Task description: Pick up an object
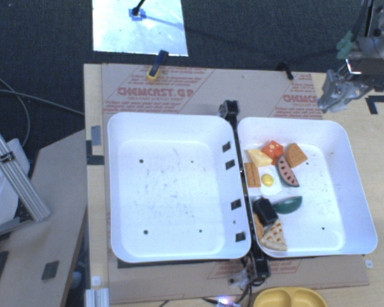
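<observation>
Several toy foods lie bunched at the left side of the right bin (357, 178): a red block (272, 149), a brown toast piece (296, 154), a watermelon slice (287, 171), a fried egg (268, 180), a green piece (288, 204), a black item (265, 210) and a pizza slice (274, 235). My gripper (331, 93) hangs at the upper right, beyond the far right corner of that bin, well apart from the objects. Nothing is seen in its grasp.
The left bin (118, 171) sits beside the right one on a cardboard sheet. A shiny metal plate (139, 18) lies on the floor at the top. An aluminium rail (13, 171) slants at the far left. A yellow bowl (294, 297) sits at the bottom edge.
</observation>
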